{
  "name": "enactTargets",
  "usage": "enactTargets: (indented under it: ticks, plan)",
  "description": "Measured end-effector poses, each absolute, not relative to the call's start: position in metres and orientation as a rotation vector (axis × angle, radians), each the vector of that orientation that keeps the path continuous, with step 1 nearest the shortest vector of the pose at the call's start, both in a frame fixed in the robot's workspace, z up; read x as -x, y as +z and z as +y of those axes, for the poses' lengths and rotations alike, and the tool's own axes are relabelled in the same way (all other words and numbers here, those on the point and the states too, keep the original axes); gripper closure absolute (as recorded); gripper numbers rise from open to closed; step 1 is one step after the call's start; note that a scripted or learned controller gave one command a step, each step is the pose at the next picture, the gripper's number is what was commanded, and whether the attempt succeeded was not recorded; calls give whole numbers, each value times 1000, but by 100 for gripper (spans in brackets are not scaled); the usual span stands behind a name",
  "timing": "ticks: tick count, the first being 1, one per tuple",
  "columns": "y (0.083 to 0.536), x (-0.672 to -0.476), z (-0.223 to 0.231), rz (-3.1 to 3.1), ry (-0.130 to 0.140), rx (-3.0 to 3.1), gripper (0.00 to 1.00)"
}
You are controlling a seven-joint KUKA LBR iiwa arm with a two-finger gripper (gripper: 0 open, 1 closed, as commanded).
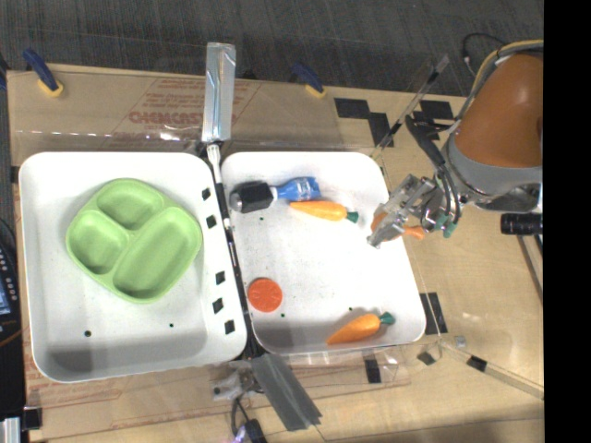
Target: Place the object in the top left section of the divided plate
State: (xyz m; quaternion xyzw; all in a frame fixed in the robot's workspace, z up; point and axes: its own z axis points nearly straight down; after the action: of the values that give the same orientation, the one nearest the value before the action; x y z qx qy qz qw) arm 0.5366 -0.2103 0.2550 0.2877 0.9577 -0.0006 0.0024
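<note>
The divided plate [135,239], pale green with three sections, sits in the left bin [55,340], a little toward its far side. Across the wall between the bins, the right bin [319,266] has a small blue bottle with a black cap [273,193] lying on its side near the far edge, a carrot [321,211] just beside it, a flat orange-red disc [265,293] close to the dividing wall, and a second carrot [362,326] near the front right corner. The gripper [397,218] hangs over the right edge of that bin, tilted, with something small and orange just beside its fingertips; whether it grips anything, or how wide it stands, I cannot tell from here.
</note>
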Motion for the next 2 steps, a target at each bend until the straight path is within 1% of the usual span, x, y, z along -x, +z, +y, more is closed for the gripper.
enactTargets:
  ticks: [1,2]
  plan:
    - [109,-504,-124,3052,1,-767,100]
    - [192,-482,-57,3082,1,-601,100]
